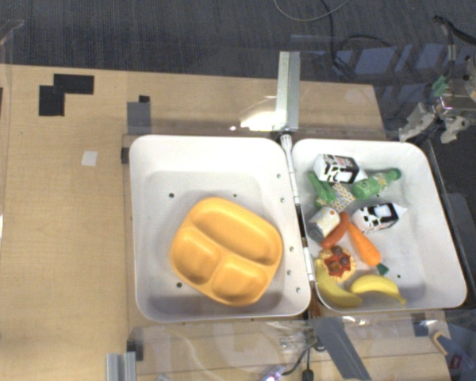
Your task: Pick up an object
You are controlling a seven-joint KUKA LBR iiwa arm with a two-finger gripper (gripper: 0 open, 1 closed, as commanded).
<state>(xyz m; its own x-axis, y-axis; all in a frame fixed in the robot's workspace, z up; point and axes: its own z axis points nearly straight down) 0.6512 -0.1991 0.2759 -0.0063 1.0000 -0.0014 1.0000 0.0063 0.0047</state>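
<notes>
The banana (363,286) sits low in the right bin (428,213), toys crowded leftward, while the jaws (448,117) wait upper right, their state unreadable

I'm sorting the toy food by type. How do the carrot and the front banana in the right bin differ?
The carrot is orange and fairly straight; the banana is yellow and curved. The carrot runs diagonally up the bin; the banana lies crosswise near the front wall. Both are long, slim and lie flat in the right bin.

Glossy yellow plastic tray (225,249), smooth white bin (155,173)
</notes>
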